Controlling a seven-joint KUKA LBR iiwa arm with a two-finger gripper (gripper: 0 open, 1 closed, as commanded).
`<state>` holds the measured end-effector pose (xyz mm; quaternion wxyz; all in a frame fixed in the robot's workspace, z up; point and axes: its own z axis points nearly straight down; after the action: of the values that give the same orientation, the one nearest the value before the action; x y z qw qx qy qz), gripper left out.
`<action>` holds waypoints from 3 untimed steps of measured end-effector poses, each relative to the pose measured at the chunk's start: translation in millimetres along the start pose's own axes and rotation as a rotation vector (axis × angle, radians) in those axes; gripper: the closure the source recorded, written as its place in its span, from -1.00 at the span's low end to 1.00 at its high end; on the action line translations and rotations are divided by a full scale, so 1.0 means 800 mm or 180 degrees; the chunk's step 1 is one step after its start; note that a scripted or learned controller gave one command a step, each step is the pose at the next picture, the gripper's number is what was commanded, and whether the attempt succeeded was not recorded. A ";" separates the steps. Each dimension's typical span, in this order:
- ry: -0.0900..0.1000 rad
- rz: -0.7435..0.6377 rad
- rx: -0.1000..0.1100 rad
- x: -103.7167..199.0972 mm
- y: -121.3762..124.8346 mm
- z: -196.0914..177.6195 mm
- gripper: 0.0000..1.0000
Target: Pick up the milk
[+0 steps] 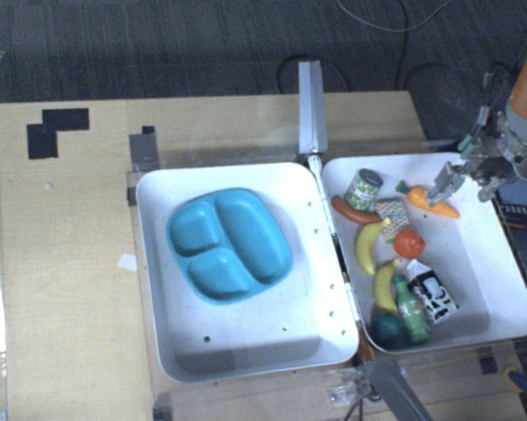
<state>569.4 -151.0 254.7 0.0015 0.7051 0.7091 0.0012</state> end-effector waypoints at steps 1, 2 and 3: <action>0.0001 0.0476 0.0004 0.039 -0.070 0.131 -1.00; -0.0007 0.0123 -0.0035 -0.006 -0.097 0.206 -1.00; -0.0007 0.0122 -0.0034 -0.006 -0.097 0.206 -1.00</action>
<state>492.2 -156.4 89.3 0.0060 0.7186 0.6954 0.0043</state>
